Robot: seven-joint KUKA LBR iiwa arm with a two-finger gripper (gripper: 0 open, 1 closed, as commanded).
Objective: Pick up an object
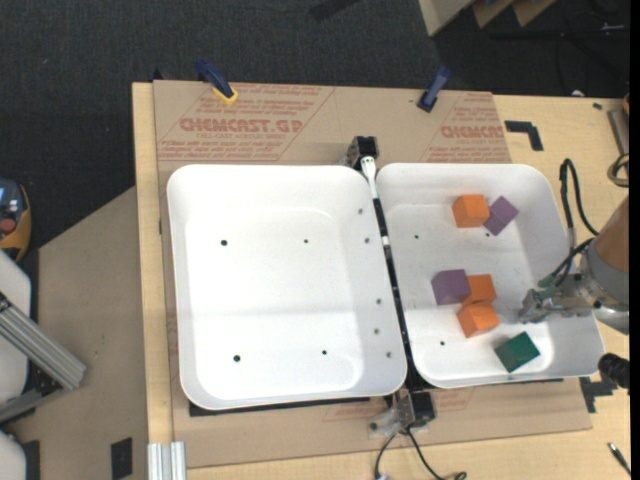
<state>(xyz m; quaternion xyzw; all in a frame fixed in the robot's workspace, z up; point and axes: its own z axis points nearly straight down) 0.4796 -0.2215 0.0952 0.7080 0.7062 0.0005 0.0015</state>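
Green block (pixel 517 351) lies near the right bin's (pixel 420 183) front edge, below the gripper (pixel 545 303), whose grip I cannot tell; next it must descend.

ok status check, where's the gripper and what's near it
Gripper low at right side of right bin, nothing seen between it. Nearest: green block just below, orange block to its left. Purple block further left.
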